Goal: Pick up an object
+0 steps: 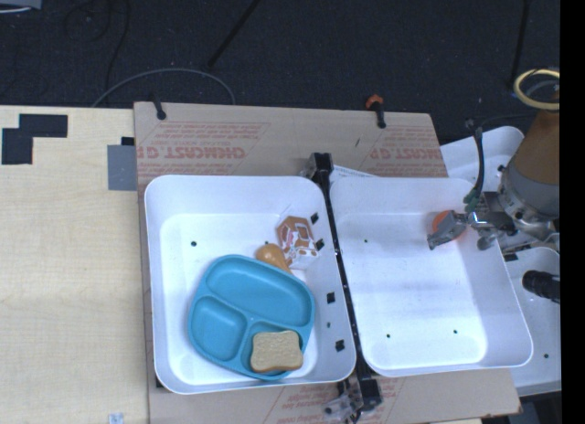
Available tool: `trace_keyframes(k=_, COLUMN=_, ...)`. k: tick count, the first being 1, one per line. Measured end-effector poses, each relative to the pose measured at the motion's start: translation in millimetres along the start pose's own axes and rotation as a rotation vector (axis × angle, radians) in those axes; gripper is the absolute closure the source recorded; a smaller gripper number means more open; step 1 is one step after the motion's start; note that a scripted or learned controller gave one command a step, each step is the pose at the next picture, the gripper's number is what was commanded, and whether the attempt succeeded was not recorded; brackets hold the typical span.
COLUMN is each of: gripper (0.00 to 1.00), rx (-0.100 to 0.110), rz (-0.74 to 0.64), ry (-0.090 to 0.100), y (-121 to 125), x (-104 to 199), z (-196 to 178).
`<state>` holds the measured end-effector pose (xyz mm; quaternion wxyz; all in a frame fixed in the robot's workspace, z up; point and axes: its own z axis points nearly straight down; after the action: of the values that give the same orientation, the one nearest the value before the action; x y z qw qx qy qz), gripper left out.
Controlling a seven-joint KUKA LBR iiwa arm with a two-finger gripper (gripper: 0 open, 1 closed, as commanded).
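Note:
My gripper (462, 238) hangs over the right bin (430, 340), near that bin's far right corner, and is open. A small orange-red object (442, 219) lies on the bin floor just beyond the left fingertip (437, 238), beside it rather than between the fingers. In the left bin (174, 230) a blue divided tray (228, 312) carries a tan sponge-like block (276, 351). At the tray's far edge sit a yellow-orange lump (271, 255) and a clear packet with brown print (296, 235).
A black clamp strip (335, 267) joins the two bins. Cardboard (274, 143) lies under both. The arm's grey body with its orange band (541, 153) stands over the right bin's right rim, with cables beside it. A wooden bench top (64, 276) extends to the left.

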<state>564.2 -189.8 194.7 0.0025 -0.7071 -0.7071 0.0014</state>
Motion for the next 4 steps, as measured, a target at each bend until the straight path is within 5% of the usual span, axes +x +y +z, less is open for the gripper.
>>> trace_keyframes(k=2, gripper=0.0, rx=-0.001, rz=0.001, ry=0.0, y=7.6, x=7.0, z=109.9)
trace_keyframes(k=3, gripper=1.0, rx=-0.003, rz=0.004, ry=0.0, y=8.0, x=5.9, z=96.9)
trace_keyframes(k=4, gripper=1.0, rx=-0.007, rz=0.004, ry=-0.002, y=5.1, x=2.7, z=34.5)
